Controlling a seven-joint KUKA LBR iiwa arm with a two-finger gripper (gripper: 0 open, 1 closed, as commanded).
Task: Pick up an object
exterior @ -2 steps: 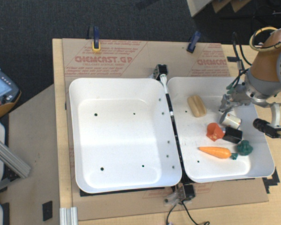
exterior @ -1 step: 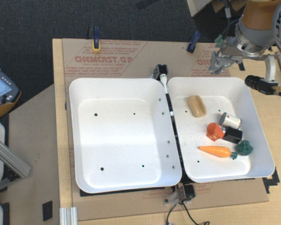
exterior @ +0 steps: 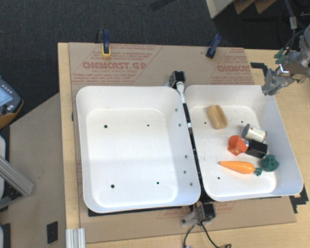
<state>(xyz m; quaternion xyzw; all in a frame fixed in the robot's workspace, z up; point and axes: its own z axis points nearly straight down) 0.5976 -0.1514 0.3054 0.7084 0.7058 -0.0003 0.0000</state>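
Observation:
The right bin [exterior: 232,187] holds a tan bread-like block [exterior: 216,116], an orange carrot [exterior: 237,167] with a green top [exterior: 269,163], a red-orange piece [exterior: 237,145], a black block [exterior: 257,150] and a small silver cylinder [exterior: 254,133]. My gripper [exterior: 273,86] hangs at the far right, over the back right corner of that bin, above and behind the objects. Nothing shows between its fingers.
The left bin [exterior: 88,138] lies beside the right one, with a black strip [exterior: 188,130] along the seam. Clamps [exterior: 105,41] hold the cardboard base at the back. A blue-screened device [exterior: 0,94] sits at the left edge.

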